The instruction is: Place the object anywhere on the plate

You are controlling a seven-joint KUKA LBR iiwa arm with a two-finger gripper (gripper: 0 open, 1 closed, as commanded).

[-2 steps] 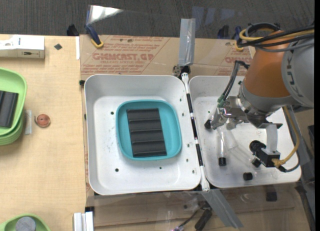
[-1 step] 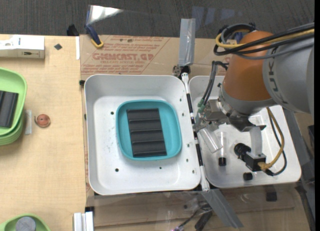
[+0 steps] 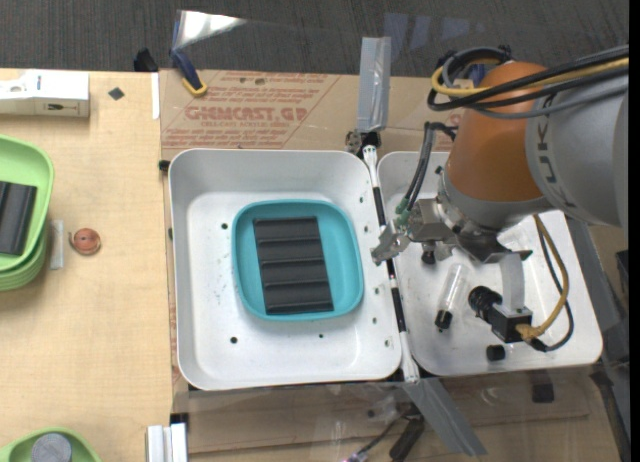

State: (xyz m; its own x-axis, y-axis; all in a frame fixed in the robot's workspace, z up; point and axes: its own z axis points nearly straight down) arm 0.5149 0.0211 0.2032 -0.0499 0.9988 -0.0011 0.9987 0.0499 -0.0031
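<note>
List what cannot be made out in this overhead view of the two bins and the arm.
All in the camera view:
1. Right bin: much of its floor is hidden under the arm.
2. Clear tube in that bin: too small and see-through to identify.
3. Green tray: cut off by the left edge.
4. Round grey thing: cut off by the bottom edge.

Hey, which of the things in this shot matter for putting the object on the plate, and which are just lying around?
For the job: teal plate, black ridged block on it, white bin around them.
Lying about: green dish, white box, cardboard sheet, small orange disc.
</note>
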